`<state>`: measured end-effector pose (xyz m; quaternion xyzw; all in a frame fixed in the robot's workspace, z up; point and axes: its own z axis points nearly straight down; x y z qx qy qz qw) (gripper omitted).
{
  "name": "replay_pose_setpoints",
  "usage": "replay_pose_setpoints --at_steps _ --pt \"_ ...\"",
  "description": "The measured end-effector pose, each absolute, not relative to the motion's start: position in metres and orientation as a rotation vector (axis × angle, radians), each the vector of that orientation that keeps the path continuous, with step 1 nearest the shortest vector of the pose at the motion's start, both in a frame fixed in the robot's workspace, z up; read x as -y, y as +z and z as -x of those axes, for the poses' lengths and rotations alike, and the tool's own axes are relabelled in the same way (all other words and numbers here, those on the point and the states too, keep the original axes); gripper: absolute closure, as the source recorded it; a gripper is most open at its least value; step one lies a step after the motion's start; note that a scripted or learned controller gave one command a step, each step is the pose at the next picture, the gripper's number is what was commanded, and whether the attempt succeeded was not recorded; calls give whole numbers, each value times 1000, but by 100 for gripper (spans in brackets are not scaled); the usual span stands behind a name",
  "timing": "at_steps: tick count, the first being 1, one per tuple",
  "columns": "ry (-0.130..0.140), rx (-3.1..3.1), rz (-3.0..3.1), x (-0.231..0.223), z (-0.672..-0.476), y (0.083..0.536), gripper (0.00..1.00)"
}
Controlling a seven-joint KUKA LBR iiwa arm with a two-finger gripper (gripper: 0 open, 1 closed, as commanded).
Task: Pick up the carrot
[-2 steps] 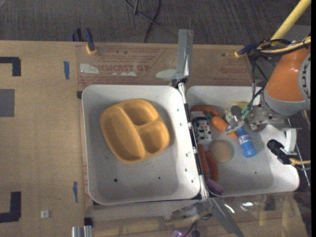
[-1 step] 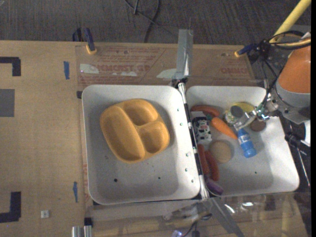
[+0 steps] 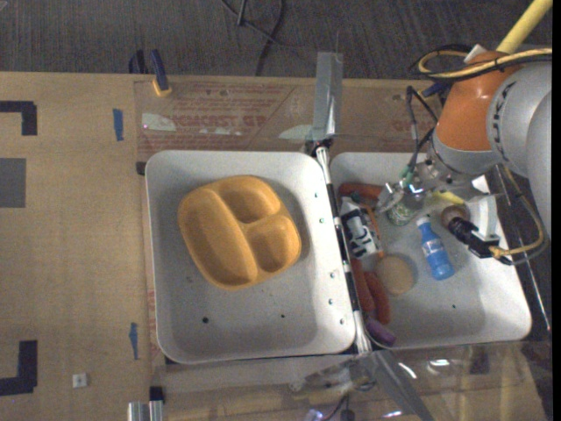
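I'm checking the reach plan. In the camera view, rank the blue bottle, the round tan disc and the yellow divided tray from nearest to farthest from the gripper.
1. Blue bottle: right bin, just below and right of the gripper.
2. Round tan disc: right bin, farther down.
3. Yellow divided tray: in the left bin, far left.

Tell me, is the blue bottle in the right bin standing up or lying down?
Lying down. The blue bottle rests on its side on the floor of the right bin, its full length showing from above, white cap end toward the back.
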<state>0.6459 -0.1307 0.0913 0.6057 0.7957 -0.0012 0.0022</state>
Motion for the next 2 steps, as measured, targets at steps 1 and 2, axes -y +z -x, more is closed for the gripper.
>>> replay_pose_setpoints --at_steps 1,2 --pt "2 -2784 -1451 55 -565 189 0" --pt "1 -2650 -1689 81 -479 189 0"
